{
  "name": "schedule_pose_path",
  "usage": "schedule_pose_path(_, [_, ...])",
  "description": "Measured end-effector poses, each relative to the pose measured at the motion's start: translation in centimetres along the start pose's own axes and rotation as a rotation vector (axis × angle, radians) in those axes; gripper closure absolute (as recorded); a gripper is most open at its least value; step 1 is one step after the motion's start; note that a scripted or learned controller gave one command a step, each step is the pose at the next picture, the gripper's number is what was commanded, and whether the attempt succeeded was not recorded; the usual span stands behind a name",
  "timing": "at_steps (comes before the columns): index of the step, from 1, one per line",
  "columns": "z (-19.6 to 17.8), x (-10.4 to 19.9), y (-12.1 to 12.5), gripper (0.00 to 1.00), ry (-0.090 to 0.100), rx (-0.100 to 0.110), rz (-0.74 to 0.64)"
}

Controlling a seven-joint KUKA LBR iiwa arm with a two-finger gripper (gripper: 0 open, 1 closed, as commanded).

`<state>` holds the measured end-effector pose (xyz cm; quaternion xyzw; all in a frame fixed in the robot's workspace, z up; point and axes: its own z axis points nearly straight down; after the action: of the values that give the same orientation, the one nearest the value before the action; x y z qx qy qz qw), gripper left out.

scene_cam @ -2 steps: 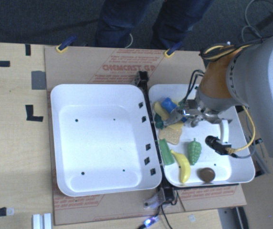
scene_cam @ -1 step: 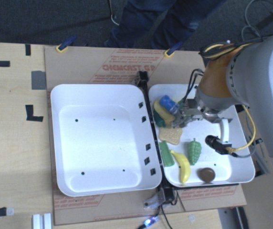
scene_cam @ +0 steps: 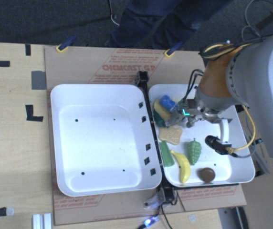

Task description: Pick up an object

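The right bin (scene_cam: 239, 173) holds several toy foods: a blue piece (scene_cam: 167, 102) and a yellow piece (scene_cam: 162, 110) at the back left, a tan cracker (scene_cam: 171, 135), a green strip (scene_cam: 165, 153), a yellow banana (scene_cam: 182, 165), a green bumpy piece (scene_cam: 194, 150) and a brown ball (scene_cam: 206, 174). My gripper (scene_cam: 184, 117) is down in this bin, just right of the blue and yellow pieces and above the cracker. The wrist hides its fingertips.
The left bin (scene_cam: 67, 99) sits beside it, with a black clamp (scene_cam: 142, 77) at the shared wall. Black and yellow cables (scene_cam: 229, 147) trail over the right bin's right side. A person stands beyond the bench.
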<state>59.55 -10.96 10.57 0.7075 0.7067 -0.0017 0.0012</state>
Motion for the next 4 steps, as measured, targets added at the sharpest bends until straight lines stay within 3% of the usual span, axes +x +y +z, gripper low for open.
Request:
schedule_pose_path(1, [2.2,1.1,2.0,0.0,-0.005,0.001,0.0])
schedule_pose_path(2, [1.2,1.4,2.0,1.0,0.002,0.002,-0.002])
schedule_pose_path(3, [-4.9,0.5,2.0,1.0,0.003,-0.005,-0.002])
schedule_pose_path(4, [-7.5,1.5,-4.5,1.0,0.005,0.003,0.0])
